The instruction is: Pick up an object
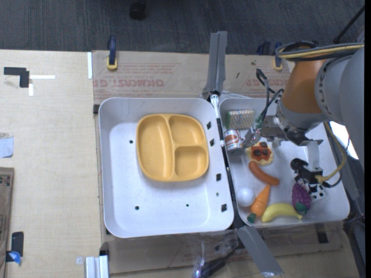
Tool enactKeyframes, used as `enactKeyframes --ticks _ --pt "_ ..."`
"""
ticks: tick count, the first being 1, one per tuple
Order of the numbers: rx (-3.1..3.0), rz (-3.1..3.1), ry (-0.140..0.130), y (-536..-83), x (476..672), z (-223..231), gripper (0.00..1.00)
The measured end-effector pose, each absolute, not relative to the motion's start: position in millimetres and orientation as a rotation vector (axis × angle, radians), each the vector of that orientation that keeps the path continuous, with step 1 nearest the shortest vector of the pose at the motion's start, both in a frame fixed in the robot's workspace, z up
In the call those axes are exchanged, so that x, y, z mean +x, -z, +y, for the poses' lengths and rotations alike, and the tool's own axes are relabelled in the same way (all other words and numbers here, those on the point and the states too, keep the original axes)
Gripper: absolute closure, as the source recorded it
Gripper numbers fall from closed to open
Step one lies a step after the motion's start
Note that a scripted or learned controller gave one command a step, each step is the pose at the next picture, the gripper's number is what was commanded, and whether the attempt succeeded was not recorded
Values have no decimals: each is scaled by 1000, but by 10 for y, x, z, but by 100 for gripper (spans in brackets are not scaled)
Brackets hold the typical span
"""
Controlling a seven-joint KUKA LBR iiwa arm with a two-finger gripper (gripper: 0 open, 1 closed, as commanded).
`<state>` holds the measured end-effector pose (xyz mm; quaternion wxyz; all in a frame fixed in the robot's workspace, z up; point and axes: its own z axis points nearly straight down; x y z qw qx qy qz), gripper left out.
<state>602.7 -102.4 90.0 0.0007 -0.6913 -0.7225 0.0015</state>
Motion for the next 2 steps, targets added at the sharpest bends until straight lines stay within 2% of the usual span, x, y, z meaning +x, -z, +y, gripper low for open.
enactKeyframes --ticks 1,2 --pt "-2174 -2265 -6 -978 6028 -1037 100" --pt "-2209 -2234 -5 -1903 6382 -573 100"
